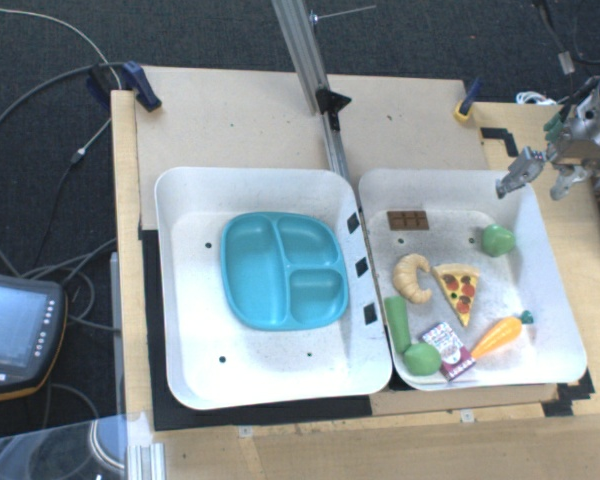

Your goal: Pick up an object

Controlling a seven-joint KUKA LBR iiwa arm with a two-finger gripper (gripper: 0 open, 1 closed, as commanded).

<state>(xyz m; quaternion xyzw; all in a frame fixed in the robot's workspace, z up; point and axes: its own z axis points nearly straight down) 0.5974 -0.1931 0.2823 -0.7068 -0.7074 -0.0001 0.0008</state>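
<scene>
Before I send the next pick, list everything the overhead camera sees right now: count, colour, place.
Shallow white plastic bins: 2, white, side by side on the bench.
Divided plastic plate: 1, turquoise, middle of the left bin.
Toy chocolate bar: 1, brown, far side of the right bin.
Round green toy fruit: 1, green, right bin, far right.
Toy croissant: 1, tan, right bin centre.
Toy pizza slice: 1, yellow with red spots, beside the croissant.
Toy carrot: 1, orange, right bin, near right.
Long green toy vegetable: 1, green, along the right bin's left wall.
Small printed packet: 1, purple and white, near edge.
Gripper: 1, grey, above the right bin's far right corner, holding nothing.
</scene>
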